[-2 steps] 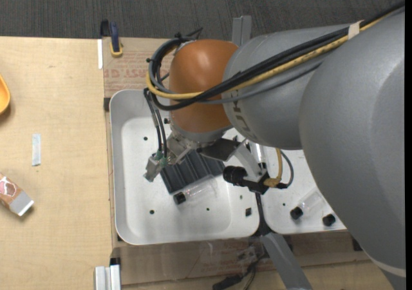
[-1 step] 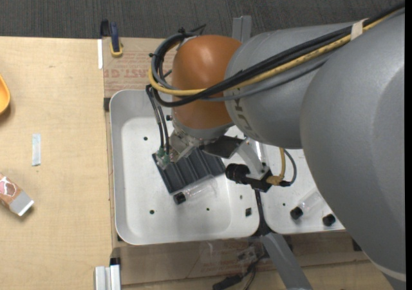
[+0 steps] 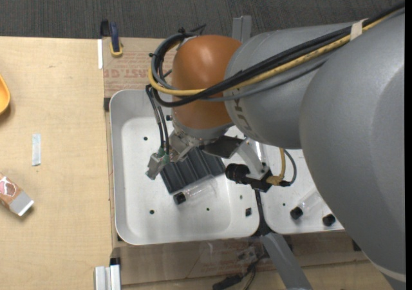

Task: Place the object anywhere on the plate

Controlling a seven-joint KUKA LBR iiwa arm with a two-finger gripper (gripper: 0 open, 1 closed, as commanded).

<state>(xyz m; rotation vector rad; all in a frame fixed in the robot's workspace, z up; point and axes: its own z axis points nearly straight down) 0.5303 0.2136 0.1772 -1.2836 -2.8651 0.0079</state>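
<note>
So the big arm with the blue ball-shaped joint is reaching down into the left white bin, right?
Not quite: the ball-shaped joint is orange, not blue. The rest holds: in the camera view the grey arm reaches down into the left white bin, its gripper low over the bin floor.
</note>
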